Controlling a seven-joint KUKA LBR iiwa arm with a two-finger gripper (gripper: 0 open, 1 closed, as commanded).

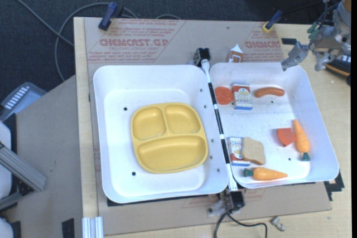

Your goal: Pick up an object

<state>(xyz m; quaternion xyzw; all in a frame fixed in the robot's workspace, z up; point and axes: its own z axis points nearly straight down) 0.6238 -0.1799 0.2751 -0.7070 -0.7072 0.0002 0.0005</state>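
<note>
The right bin [312, 95] holds several toy foods. A sausage [269, 92], a red round slice [223, 95] and a small carton [242, 96] lie at its far side. One carrot [301, 136] and a red wedge [285, 136] sit at the right. A bread slice [254, 150], a second carton [236, 150] and another carrot [265, 174] are near the front. My gripper [307, 59] hangs above the bin's far right corner, open, with nothing between its fingers [292, 57].
The left bin [111, 97] bears a yellow divided plate [168, 136]. A little orange-and-white carton [235, 54] stands on the board behind the right bin. Blue clamps [109, 15] hold the board's far edge.
</note>
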